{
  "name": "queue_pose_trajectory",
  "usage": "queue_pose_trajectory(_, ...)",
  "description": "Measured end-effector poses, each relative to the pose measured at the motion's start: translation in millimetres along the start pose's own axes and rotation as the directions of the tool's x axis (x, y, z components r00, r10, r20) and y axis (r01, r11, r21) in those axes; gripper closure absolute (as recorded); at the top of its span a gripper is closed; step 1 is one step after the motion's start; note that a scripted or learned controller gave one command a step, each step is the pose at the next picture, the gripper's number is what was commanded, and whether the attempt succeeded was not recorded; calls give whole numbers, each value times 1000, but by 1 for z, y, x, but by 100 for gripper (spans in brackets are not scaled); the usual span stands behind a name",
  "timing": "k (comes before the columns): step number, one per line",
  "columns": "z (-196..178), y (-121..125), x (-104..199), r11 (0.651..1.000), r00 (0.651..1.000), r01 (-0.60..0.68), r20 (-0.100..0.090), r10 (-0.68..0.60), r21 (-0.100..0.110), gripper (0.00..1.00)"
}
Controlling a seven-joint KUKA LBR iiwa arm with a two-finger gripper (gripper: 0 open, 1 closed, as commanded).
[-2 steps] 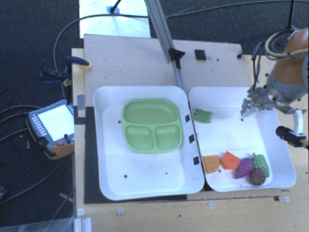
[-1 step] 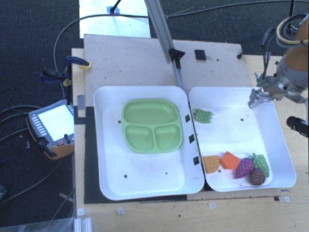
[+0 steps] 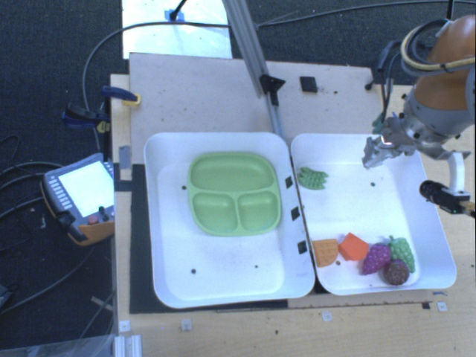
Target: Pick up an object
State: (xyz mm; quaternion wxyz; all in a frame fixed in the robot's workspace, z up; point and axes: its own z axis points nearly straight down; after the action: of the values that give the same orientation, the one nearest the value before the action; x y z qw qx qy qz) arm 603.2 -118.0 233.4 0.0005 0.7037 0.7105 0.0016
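Observation:
My gripper (image 3: 374, 157) hangs over the upper right part of the right bin (image 3: 349, 203), with the arm coming in from the right. A small green toy vegetable (image 3: 312, 178) lies at the bin's upper left, well to the left of the gripper. Along the bin's lower edge lie an orange piece (image 3: 324, 252), a red-orange block (image 3: 355, 247), a purple grape bunch (image 3: 376, 258), a green grape bunch (image 3: 402, 251) and a dark round fruit (image 3: 396, 273). Nothing shows between the fingers.
The left bin (image 3: 171, 259) holds a green divided plate (image 3: 235, 193). A metal pole (image 3: 249, 39) slants across the bench behind the bins. A teach pendant (image 3: 82, 198) sits off the bench at left, among cables.

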Motion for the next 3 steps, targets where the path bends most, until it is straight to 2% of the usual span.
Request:
queue_pose_trajectory(1, -3, -9, 43, 1000, 1000, -1, 1, 1, 2, 100)
queue_pose_trajectory(3, 19, -37, 146, 1000, 1000, 0, 0, 0, 4, 100)
